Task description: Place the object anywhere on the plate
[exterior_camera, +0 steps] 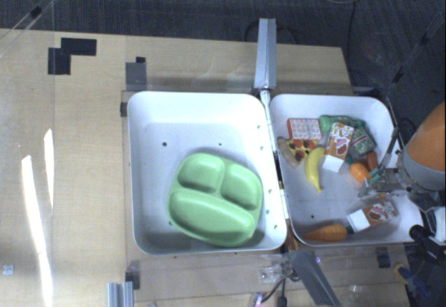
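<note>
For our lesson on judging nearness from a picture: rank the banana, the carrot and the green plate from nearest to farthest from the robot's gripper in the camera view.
1. Carrot: in the right bin near its lower wall, down and left of the gripper.
2. Banana: mid right bin, farther left.
3. Green plate: in the left bin, clearly farthest.

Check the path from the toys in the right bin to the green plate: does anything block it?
Only the two bins' adjoining walls lie between the toy pile and the green plate. The gripper sits over the right bin's right side, beside the toys.
</note>
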You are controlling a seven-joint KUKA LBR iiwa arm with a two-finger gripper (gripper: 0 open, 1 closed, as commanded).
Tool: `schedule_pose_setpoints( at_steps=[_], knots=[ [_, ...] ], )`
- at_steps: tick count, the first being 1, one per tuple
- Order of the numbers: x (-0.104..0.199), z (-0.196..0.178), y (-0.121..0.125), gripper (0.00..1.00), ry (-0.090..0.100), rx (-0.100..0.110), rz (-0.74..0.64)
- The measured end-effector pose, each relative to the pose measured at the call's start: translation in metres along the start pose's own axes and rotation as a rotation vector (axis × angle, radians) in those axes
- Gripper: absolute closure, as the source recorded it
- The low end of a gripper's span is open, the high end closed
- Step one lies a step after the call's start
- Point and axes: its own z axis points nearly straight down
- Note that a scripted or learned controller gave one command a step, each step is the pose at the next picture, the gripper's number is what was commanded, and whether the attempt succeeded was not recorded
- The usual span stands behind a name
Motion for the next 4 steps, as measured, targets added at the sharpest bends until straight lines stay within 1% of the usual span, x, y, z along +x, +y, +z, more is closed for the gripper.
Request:
schedule_pose_setpoints(
  at_steps=[1,2,3,4],
  knots=[
    [0.07,-0.053,0.0,1.0,0.006,0.01,0.082],
    [0.007,0.001,0.004,1.0,0.003,0.004,0.203],
    [0.093,-0.096,0.001,1.0,0.007,0.009,-0.09],
    [0.069,-0.087,0.0,1.0,0.006,0.011,0.1]
  ],
)
